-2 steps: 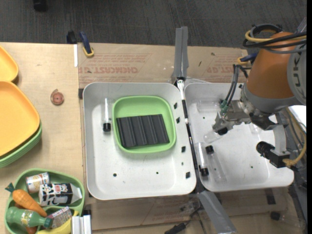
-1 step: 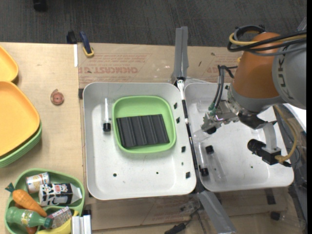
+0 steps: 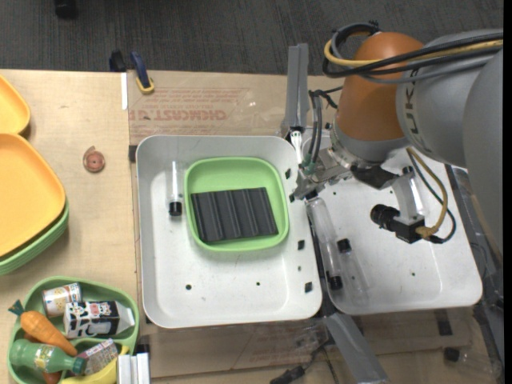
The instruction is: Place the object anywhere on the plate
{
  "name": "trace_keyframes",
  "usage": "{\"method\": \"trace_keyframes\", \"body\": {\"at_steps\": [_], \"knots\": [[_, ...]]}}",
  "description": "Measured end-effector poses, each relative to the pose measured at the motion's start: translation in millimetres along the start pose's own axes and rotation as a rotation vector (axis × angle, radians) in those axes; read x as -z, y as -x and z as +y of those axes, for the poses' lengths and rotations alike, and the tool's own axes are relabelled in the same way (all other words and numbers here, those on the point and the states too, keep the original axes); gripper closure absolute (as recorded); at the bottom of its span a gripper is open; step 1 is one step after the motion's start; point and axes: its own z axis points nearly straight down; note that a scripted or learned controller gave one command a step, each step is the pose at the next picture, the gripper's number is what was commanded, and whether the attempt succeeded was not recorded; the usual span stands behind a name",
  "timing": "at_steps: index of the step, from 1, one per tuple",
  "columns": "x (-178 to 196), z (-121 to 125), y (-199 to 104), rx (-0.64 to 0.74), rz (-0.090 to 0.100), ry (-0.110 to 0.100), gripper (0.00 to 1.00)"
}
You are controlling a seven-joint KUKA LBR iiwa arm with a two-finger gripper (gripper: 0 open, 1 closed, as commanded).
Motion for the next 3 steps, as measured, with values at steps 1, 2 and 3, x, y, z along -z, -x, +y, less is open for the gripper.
{"method": "trace_keyframes", "body": {"at_steps": [1,2,3], "knots": [[0,0,0,0.000,0.000,0.000,0.00],[0,23,-57,0.059,0.000,0.001,0.00],[0,23,-57,0.059,0.000,0.001,0.00]]}}
